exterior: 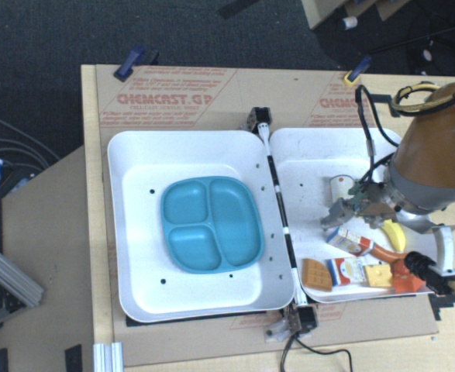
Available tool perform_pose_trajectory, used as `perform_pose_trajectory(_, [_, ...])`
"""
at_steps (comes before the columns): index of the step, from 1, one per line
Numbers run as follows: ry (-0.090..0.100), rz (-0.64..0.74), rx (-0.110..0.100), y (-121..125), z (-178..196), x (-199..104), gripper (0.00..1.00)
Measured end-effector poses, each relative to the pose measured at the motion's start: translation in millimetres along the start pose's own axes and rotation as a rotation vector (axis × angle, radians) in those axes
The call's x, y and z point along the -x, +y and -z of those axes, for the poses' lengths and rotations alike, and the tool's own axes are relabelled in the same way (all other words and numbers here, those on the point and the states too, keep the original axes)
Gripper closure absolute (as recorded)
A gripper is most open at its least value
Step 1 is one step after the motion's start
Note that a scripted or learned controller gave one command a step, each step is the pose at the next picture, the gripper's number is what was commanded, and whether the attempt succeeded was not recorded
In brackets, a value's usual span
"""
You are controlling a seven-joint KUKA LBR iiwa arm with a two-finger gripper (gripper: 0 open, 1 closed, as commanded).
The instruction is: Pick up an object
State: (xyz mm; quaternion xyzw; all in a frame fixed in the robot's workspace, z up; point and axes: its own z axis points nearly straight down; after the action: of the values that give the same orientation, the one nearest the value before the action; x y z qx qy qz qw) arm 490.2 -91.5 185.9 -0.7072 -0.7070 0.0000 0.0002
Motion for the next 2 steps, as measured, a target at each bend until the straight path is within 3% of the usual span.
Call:
perform_pose_trajectory(1, [0.001,-0.001,-0.003,-11.7,-49.7,60.3,0.00])
perform_pose_trajectory(2, [-0.002,0.000,0.008,55.5,-97.4,84.3,0.00])
